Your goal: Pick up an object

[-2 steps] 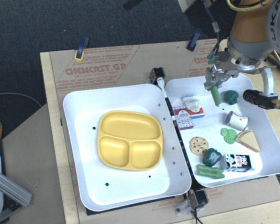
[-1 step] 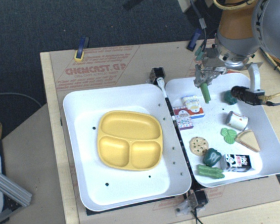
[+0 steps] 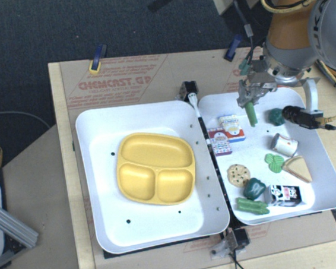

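Camera view: gripper (image 3: 251, 101) sits over the far end of the right bin (image 3: 330, 170), with a green stick-shaped piece (image 3: 252, 115) hanging upright under its tip. It looks clamped on that piece, but the contact point is too small to confirm, so treat the hold as probable, not proven.

Landmarks from that green piece: small white carton (image 3: 230, 124) just beside it toward the left bin (image 3: 94, 168); dark green lump (image 3: 275, 116) just beside it on the other side; white cup (image 3: 284, 145) nearer the camera. Cookie (image 3: 238, 174), green beans (image 3: 251, 206) and black-and-white box (image 3: 284, 193) are well apart from it, at the near end.

To do this step well:
- Lift straight up, slowly. The piece is gripped at its top end only, so it will swing or slip if you jerk.
- Don't translate until its lower end is above the bin wall and the carton.
- Check that the piece rises with the gripper. If it stays down, reopen and regrasp lower on its body.

Yellow divided tray (image 3: 155, 167) in the left bin isn't involved.
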### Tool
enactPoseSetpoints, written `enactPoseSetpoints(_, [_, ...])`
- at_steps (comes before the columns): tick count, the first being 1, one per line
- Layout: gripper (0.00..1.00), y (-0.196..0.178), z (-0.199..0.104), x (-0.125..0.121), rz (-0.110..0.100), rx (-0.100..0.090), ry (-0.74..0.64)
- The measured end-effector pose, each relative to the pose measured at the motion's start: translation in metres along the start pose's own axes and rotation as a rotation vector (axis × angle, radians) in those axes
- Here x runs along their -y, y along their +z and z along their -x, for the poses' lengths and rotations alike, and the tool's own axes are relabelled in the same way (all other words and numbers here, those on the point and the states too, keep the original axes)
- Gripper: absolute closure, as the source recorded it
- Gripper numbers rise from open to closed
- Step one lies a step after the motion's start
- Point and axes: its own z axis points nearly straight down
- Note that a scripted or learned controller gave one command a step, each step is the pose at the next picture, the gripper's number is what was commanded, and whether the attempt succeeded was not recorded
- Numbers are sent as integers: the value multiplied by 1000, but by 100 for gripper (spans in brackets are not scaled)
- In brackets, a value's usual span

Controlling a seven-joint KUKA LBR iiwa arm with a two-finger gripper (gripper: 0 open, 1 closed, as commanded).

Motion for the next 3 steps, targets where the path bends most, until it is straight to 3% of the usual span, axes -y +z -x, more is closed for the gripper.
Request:
enactPoseSetpoints(1, [100,-13,-5,-15,7,0,-2])
enactPoseSetpoints(3, [100,-16,1,1,-1,0,0])
